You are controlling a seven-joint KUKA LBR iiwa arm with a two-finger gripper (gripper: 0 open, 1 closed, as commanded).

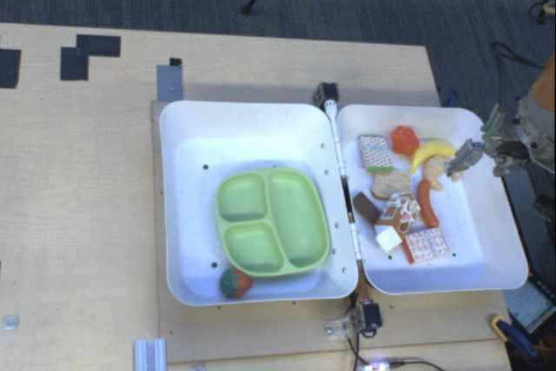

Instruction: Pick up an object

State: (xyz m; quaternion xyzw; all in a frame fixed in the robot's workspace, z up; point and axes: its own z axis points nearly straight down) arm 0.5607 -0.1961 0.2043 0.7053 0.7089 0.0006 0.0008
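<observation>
Two white bins are set side by side on the bench. The left bin (pixel 174 187) bears a green divided plate (pixel 273 221), with a strawberry (pixel 233 282) just beside its near corner. The right bin (pixel 495 248) holds the clustered toy foods, gathered for picking: a banana (pixel 432 153), a tomato (pixel 404 139), a sausage (pixel 427 202). The gripper (pixel 463 159) is poised at the banana's right end, nothing seen pinched; its spread cannot be told.
</observation>
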